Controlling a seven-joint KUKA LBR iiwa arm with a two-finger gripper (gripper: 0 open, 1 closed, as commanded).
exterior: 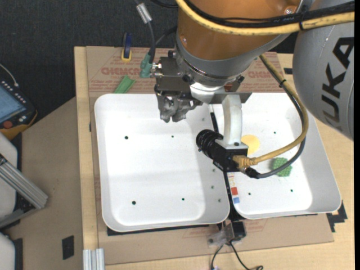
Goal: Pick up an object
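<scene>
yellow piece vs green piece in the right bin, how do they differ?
Colour: the yellow piece is pale yellow, the green piece is bright green. Surface: the yellow one looks smooth and rounded, the green one rough and bumpy. Position: the yellow one lies near the bin's middle, partly hidden behind the arm's fittings; the green one lies further right and nearer the front, beside the yellow hose. Both are small and rest in the right bin.

Dark carpeted floor (62, 16) behind a tan bench (67, 167), brown printed cardboard sheet (101, 66) laid flat on top, aluminium rail (22, 181) lying at left, evenly lit from overhead
</scene>
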